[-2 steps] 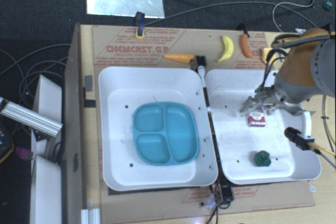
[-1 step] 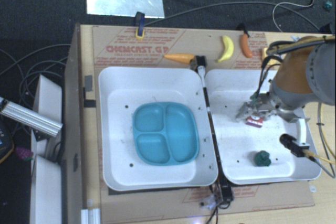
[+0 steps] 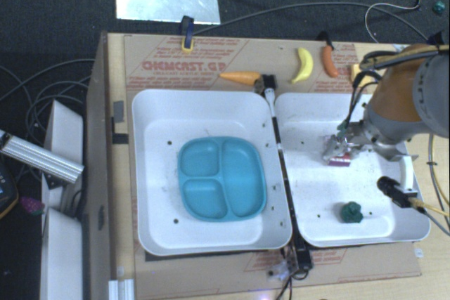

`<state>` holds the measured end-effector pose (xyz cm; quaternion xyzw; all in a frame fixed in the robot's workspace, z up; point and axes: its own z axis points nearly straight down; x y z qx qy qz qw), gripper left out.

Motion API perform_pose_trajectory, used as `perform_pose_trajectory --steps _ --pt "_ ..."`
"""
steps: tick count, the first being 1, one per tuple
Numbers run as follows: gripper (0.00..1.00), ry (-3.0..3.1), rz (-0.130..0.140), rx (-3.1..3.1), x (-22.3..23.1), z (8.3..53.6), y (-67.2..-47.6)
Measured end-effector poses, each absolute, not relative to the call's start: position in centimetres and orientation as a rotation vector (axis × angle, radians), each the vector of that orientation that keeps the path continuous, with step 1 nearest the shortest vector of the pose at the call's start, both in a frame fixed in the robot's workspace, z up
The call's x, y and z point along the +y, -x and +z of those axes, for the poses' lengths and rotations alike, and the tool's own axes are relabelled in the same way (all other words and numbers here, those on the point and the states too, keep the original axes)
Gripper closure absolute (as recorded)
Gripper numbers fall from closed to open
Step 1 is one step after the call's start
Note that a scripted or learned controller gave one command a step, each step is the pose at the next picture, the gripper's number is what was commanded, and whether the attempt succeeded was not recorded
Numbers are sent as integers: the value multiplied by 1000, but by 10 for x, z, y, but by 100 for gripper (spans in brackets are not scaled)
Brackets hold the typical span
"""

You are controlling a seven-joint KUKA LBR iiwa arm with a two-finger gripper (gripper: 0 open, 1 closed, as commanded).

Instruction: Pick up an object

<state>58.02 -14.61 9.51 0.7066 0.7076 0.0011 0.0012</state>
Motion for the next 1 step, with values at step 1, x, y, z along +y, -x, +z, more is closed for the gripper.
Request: perform_pose_trajectory --steps 1 --pt "100 -2215 5 2224 -69 185 -586"
